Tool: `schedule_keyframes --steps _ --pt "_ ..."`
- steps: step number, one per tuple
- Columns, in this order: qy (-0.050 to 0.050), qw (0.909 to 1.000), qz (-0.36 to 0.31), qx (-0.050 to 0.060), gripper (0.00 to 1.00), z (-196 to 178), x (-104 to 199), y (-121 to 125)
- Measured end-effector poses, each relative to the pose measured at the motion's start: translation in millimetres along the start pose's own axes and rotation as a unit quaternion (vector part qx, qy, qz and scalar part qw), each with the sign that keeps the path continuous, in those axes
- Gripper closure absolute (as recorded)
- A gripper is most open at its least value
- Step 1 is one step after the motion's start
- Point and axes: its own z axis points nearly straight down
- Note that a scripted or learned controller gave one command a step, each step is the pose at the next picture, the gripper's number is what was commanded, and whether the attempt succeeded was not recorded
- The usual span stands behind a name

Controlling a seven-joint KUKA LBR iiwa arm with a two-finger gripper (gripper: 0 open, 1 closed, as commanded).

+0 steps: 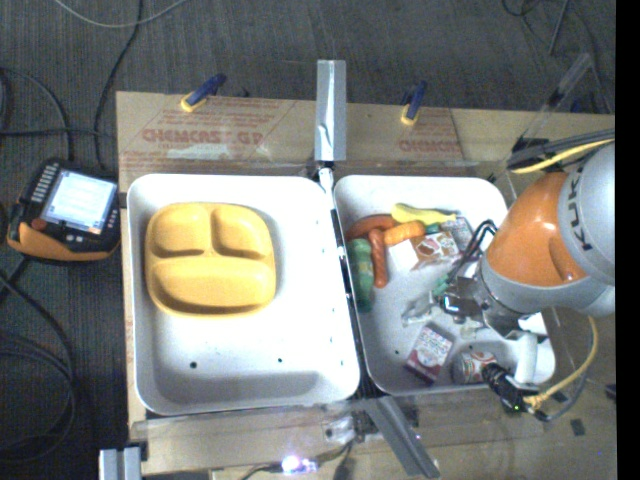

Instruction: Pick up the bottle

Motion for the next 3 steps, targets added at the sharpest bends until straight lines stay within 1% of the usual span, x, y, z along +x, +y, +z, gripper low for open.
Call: schedule_keyframes --steps 1,2,3 --pt "-0.003 0.9996 -0.027 -0.007 0.0 10.5 41.6 15.8" --pt "-0.001 0.9952 -0.098 -0.008 0.0 10.5 -14.4 81.8" --pt "-0.002 0.9991 -0.042 -0.009 0.0 10.0 -21.2 22.6"
